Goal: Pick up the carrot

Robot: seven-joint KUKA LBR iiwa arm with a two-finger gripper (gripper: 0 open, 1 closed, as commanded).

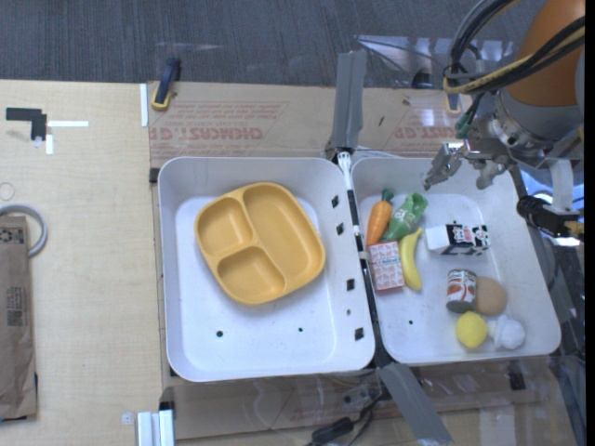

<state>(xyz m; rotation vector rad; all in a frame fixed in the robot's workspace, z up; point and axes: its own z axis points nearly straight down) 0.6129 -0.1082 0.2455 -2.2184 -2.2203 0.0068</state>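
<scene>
Tool [462, 164] hanging wide open over right bin [530, 249], gripping nothing. Carrot [378, 221] lying by the bin's left wall, beside banana [411, 260].

Yellow three-compartment plate [259, 241] in left bin [186, 342], right bin [535, 277] holding green packet [406, 216] near its back edge, banana [410, 259] beside pink carton [385, 266], black-and-white carton [459, 238], can [461, 289], brown egg-shaped item [490, 297], lemon [471, 330] at front right corner
</scene>
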